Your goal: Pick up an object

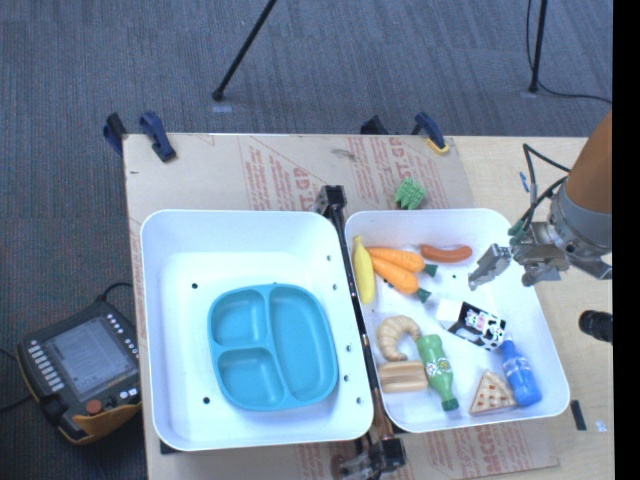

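**Metal fingers bare above the right bin: pick not yet made**

Metal fingers of the gripper stand spread, nothing between them. Gripper hovers over the right bin, upper right part, near the far rim.

Nearest candidates: milk carton just below the fingers; sausage and two carrots to the left. Further out: banana along the left wall, croissant, bread slice, green bottle, blue bottle and sandwich wedge toward the near rim.

Left bin carries a blue divided plate.

Progress, as judged: approach only. Nothing lifted; descent, closing and lift all remain. Target object unclear.

Hard to read: arm cut off at the right edge; fingertip height above the bin floor cannot be told. Small green thing on the bench beyond the far rim, unidentified.
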Robot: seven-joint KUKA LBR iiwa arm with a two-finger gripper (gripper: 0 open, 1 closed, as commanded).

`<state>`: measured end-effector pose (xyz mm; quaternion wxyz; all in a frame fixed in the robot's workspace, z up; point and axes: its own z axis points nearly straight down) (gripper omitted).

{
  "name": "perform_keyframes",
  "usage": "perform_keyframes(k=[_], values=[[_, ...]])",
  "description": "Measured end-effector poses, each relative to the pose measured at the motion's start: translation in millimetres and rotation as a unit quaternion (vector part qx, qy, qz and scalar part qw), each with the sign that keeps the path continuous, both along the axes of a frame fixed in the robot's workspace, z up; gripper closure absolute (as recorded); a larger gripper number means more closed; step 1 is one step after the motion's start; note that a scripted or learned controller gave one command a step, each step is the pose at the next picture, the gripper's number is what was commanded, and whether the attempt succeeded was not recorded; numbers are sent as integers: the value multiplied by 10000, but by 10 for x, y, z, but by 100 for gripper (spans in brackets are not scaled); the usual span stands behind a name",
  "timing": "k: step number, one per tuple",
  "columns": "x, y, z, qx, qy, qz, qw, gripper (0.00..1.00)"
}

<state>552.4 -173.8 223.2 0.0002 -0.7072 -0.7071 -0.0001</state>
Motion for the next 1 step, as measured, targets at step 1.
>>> perform_keyframes(k=[1], values=[[-233,150,-1129,-36,-69,1817,9833,0]])
